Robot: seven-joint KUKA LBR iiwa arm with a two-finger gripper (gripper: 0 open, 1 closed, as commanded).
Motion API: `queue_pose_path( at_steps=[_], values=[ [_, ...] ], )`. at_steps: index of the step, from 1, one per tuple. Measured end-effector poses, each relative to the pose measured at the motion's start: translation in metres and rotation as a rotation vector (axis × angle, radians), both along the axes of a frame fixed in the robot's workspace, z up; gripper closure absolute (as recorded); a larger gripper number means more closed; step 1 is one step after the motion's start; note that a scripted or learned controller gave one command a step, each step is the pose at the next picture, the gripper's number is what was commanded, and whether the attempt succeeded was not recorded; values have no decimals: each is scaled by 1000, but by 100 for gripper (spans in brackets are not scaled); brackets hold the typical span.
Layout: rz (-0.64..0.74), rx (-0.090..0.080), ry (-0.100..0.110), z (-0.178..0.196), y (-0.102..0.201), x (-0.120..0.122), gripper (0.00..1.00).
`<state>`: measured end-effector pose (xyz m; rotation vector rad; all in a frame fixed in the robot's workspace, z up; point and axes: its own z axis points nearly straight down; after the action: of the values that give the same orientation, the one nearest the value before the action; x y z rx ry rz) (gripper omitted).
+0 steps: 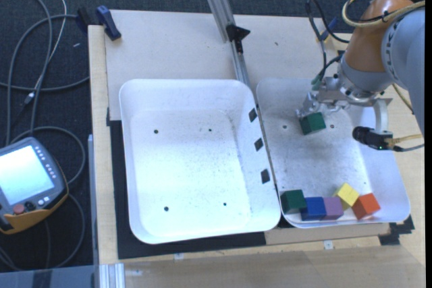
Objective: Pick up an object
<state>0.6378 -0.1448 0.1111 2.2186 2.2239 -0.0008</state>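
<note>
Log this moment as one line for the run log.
gripper: over right bin, shut on green block | block: lifted | others: five blocks along near edge of right bin | left bin: untouched

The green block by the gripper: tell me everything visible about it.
The green block is a small, dark green cube of matte, solid look, tilted rather than square to the right bin. It sits directly under the gripper, at the fingers' tips, over the bin's upper part, apart from the row of blocks along the near edge. Whether it is lifted or resting cannot be told.
</note>
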Motion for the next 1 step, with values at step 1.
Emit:
queue_pose_path(
  at_steps=[1],
  values=[
    [6,2,-11,94,74,19,100]
  ],
)
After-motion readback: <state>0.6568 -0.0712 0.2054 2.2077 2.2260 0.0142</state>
